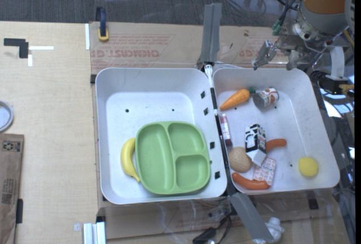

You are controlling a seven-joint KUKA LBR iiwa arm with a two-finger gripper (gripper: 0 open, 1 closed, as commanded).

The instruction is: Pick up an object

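Note:
My gripper (278,60) hangs open over the far rim of the right bin (324,141), with nothing between its fingers. Below it in that bin lie an orange carrot (234,98) and a small can (266,97) on its side. Further forward are a red marker (225,127), a black-and-white carton (255,136), a red sausage (276,144), a tan potato (240,159), a red-and-white packet (265,169), a second sausage (250,182) and a yellow lemon (308,166).
The left bin (113,96) holds a green divided plate (172,156) with a banana (128,159) tucked at its left edge. A grey post (211,34) stands behind the divider between the bins. Cables trail by the wrist at the top right.

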